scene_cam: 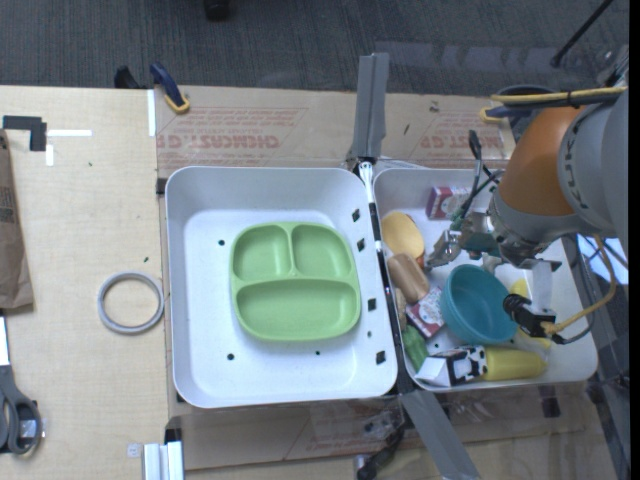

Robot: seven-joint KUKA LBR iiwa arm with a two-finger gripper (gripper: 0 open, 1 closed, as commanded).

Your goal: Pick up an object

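Hovering over the right bin (580,368), your end effector (447,251) neared the teal bowl (478,303); I couldn't tell its grip, and descent seemed next.

Overhead slanted view of the wooden bench (90,228) with two shallow white bins. The left white bin (190,298) holds a light green three-compartment plastic tray (295,281). The right white bin (410,180), just beside it, holds a teal round bowl (478,303); left of the bowl lie a tan cylindrical object (407,276) and a pale yellow rounded object (402,233), and below the bowl a yellow elongated object (515,363). The grey arm with orange band (540,163) reaches over this bin; its end effector (447,248) sits just above-left of the bowl. A grey tape ring (130,301) lies on the bench, well left of the tray.
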